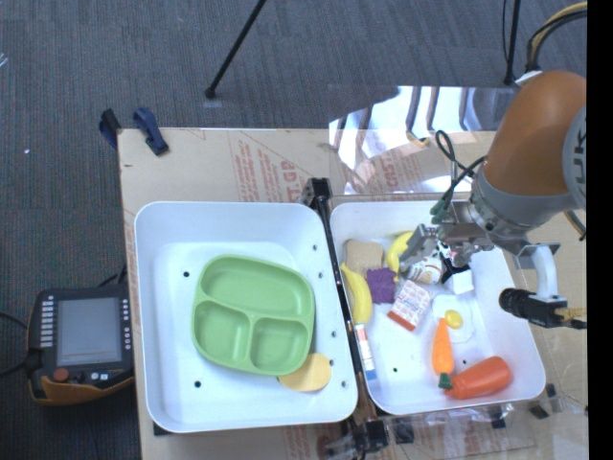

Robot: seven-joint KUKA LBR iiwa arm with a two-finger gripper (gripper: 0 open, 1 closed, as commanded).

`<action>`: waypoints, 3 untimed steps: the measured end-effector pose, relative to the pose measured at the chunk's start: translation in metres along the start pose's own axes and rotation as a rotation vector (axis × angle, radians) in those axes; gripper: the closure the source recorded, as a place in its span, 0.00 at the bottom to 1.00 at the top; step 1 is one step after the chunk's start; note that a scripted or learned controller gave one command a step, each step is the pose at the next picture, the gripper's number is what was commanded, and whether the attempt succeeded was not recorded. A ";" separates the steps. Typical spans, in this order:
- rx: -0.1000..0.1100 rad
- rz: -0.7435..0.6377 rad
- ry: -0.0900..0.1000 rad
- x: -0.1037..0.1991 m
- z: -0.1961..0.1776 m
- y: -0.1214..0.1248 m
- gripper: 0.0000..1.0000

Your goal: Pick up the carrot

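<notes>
I am reaching: my gripper [428, 250], finger state unclear, hangs far of the carrot [442, 347] and must come nearer and descend.

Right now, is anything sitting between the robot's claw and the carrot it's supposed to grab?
Yes. The gripper hovers at the right bin's far side, the carrot lies nearer the front, and a red-and-white packet and a fried egg toy lie between them. Nothing rests on top of the carrot.

Two white bins: left bin [163, 247], right bin [517, 353]. One green divided plate [254, 314]. Two carrots: small carrot [442, 349], large carrot [481, 378]. Two bananas: [359, 293], [398, 250]. One fried egg [454, 319].
</notes>
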State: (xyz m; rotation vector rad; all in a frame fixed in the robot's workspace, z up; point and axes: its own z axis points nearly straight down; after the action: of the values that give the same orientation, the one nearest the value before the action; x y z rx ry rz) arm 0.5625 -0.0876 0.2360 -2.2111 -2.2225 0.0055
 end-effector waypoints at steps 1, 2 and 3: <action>0.006 -0.216 0.003 -0.064 0.132 -0.042 0.00; 0.002 -0.209 0.003 -0.065 0.121 -0.040 1.00; 0.002 -0.484 0.003 -0.008 0.152 -0.088 1.00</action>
State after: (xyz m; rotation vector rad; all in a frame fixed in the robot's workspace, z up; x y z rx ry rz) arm 0.4738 -0.0962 0.0842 -1.6122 -2.6839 0.0027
